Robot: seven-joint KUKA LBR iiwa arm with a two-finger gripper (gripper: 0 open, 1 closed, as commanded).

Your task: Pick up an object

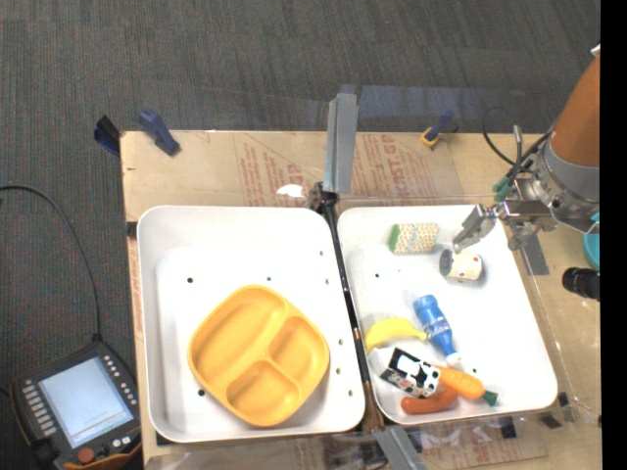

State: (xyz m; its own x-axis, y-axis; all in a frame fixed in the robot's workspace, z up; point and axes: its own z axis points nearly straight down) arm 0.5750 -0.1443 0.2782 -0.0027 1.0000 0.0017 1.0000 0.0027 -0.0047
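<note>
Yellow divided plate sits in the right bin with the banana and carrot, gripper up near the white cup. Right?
Not quite. The camera view shows the yellow divided plate in the left bin, alone. The banana and carrot lie in the right bin, and the gripper does hang near the white cup.

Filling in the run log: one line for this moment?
claw: open, above white cup | holding: nothing | right bin: cup, banana, bottle, carrot
</note>
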